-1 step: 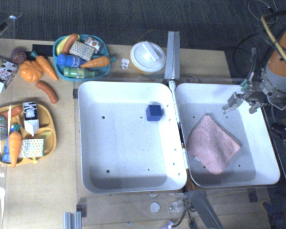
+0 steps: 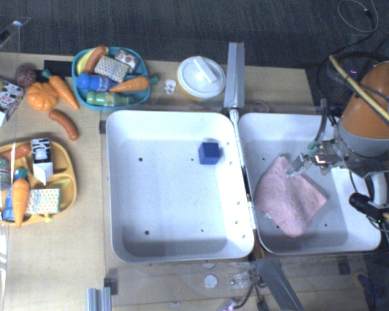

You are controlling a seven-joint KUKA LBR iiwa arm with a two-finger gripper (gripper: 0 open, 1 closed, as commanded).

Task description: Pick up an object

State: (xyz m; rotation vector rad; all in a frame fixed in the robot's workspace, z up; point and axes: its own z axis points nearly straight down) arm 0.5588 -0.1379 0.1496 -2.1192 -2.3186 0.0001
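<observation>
A small blue cube (image 2: pixel 209 152) lies in the left white bin (image 2: pixel 136 232), toward its upper right. A pink cloth (image 2: pixel 288 196) lies crumpled on the floor of the right bin (image 2: pixel 350 238). My gripper (image 2: pixel 306 161) reaches in from the right and hangs low over the cloth's upper right corner, close to it or touching it. The grey arm with its orange band (image 2: pixel 375 112) rises behind it at the right edge.
On the bench at left stand a blue bowl (image 2: pixel 110 76) and a yellow tray (image 2: pixel 32 183), both with toy food; loose toy vegetables (image 2: pixel 52 99) lie between them. A white lidded container (image 2: pixel 201 78) stands behind the bins. Cables (image 2: pixel 369 203) hang at right.
</observation>
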